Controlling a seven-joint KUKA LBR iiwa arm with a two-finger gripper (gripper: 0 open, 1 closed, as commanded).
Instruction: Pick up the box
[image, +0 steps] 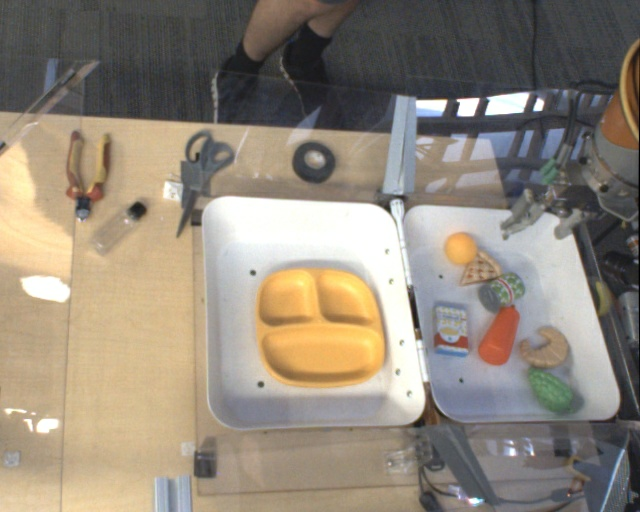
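On the wooden tabletop (110, 330), red-handled pliers (86, 170), a small clear vial (118, 226), grey scissors (198, 176) and a black tape roll (315, 161) lie along the far side. The left white bin (225, 300) holds a yellow sectioned plastic tray (321, 326) with open margin all round. In the right white bin (600, 385), the small white and blue box (451, 329) lies near the left wall, an orange carrot-shaped toy (499, 335) just right of it, a tan wedge (480, 270) beyond. The gripper (545, 212) hovers over the far right corner, jaws spread wide, holding nothing.
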